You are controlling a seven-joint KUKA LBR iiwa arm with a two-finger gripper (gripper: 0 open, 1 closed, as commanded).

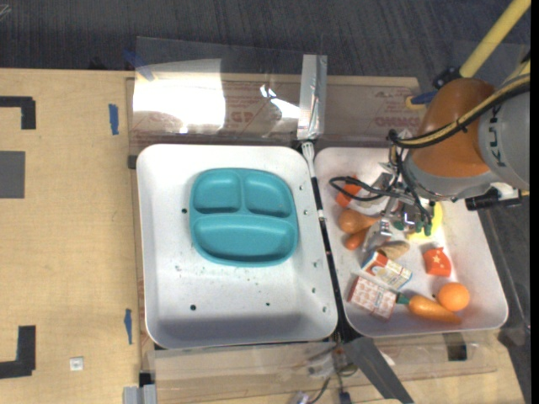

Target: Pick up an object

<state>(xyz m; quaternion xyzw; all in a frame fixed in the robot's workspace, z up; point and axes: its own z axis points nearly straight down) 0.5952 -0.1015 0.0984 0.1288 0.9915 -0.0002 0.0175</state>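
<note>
Toy food in right bin (493, 268), end effector (396, 225) just above it

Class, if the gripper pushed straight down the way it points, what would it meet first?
Probably the brown rounded toy under the gripper in the right white bin; depth is unclear.

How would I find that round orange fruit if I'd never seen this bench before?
Start at the right white bin, the one crowded with toy food. Go to its near right corner, where the orange ball-shaped fruit sits beside a long carrot. It is the only perfectly round item; the red piece above it is blocky.
</note>
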